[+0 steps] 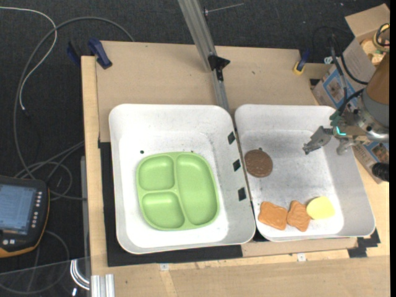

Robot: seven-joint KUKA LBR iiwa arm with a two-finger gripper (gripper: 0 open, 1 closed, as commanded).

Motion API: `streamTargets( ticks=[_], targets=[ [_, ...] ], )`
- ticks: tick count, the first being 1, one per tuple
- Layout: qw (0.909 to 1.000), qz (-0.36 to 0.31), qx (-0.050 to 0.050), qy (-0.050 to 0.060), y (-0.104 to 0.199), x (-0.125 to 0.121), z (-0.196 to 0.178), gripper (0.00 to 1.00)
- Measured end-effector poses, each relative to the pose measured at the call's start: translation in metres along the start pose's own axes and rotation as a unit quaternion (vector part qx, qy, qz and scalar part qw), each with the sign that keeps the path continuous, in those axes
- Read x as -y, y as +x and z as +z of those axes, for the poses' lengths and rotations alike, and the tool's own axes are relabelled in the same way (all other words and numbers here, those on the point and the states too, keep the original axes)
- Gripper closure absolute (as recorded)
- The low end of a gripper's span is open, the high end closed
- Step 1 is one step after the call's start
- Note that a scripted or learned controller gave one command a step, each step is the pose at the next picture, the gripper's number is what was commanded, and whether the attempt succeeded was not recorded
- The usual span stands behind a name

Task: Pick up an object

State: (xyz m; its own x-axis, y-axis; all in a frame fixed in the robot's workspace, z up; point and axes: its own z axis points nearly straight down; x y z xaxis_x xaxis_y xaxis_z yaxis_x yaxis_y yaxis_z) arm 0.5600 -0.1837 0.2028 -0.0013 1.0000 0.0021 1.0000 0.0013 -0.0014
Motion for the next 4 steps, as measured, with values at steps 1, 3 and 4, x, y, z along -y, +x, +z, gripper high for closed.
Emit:
streamTargets(
  ticks=[1,3,4],
  targets=[
    [1.0000,-0.001,0.000,-0.002,0.000,-0.001,-0.011,1.00],
    [1.0000,0.000,0.002,-0.001,-0.014,-0.069,-0.133,0.00],
    [1.0000,-0.001,0.002,-0.001,-0.008,-0.099,-0.098,0.00]
  ],
)
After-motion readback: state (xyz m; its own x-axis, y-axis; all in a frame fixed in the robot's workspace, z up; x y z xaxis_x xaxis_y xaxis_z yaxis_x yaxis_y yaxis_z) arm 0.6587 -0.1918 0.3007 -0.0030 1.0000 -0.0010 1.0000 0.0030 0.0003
